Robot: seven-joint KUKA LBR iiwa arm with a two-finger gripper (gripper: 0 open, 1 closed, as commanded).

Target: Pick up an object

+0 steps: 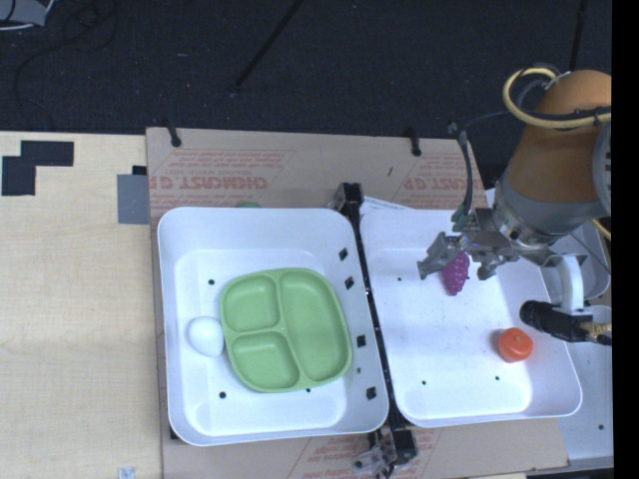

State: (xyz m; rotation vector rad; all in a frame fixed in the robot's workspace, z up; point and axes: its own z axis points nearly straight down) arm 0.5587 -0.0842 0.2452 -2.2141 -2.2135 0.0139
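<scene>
1. Two bins sit side by side on the counter (pixel 70 317), touching along their inner walls.
2. In the left bin (pixel 180 238) lies a divided tray (pixel 285 327), with an egg (pixel 206 336) touching its left edge.
3. In the right bin (pixel 469 387), a grape bunch (pixel 455 272) lies toward the back.
4. The end effector (pixel 462 257) is over the grape bunch.
5. A round cap (pixel 515 344) lies nearer the front right, well apart from the bunch.
</scene>
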